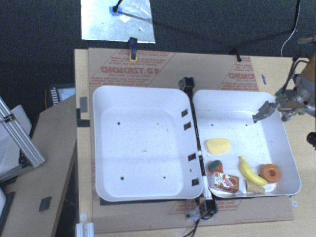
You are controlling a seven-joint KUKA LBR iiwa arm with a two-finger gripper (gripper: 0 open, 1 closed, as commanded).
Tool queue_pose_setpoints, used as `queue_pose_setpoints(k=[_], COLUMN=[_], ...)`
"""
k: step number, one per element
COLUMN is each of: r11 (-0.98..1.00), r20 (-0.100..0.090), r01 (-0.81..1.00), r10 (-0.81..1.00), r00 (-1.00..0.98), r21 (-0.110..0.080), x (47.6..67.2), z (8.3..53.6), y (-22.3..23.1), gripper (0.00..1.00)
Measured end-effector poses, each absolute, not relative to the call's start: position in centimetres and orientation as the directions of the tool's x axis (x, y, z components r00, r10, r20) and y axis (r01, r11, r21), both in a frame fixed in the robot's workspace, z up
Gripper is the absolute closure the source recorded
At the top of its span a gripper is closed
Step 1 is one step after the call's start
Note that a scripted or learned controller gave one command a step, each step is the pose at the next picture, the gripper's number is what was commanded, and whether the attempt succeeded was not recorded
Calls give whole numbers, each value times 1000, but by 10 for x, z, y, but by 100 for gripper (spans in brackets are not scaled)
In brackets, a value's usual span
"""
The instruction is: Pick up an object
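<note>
The right bin (pixel 237 98) holds several small items near its front. A pale yellow lump (pixel 218 145) lies left of centre. A banana (pixel 251 171) lies beside an orange ring (pixel 270 173). A red and green piece (pixel 215 166) sits above a red and white packet (pixel 227 182), and a tan piece (pixel 255 187) lies at the front wall. My gripper (pixel 273 113) hangs over the bin's back right part, well behind these items. It is open, with nothing between its fingers.
The left bin (pixel 101 132) adjoins the right one along a dark divider with clips (pixel 191 132). Both stand on a cardboard sheet (pixel 148 63). A shiny metal plate (pixel 117 14) lies on the floor behind, and an aluminium rail (pixel 17 137) stands at far left.
</note>
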State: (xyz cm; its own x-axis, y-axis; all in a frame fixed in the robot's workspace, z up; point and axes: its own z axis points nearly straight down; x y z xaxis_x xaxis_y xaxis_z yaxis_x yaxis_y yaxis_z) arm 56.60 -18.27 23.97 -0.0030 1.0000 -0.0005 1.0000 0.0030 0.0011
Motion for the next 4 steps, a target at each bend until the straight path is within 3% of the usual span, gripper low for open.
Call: queue_pose_setpoints(k=[1,2,3,4], r11=[11,7,7,12], r20=[6,-1,-1,3], r01=[1000,1000,1000,1000], r10=[1000,1000,1000,1000], r00=[-11,-7,-7,-12], r21=[-10,8,6,12], x=[555,654,652,647], z=[112,84,96,191], y=[-103,-105,-106,-22], gripper=[0,0,100,100])
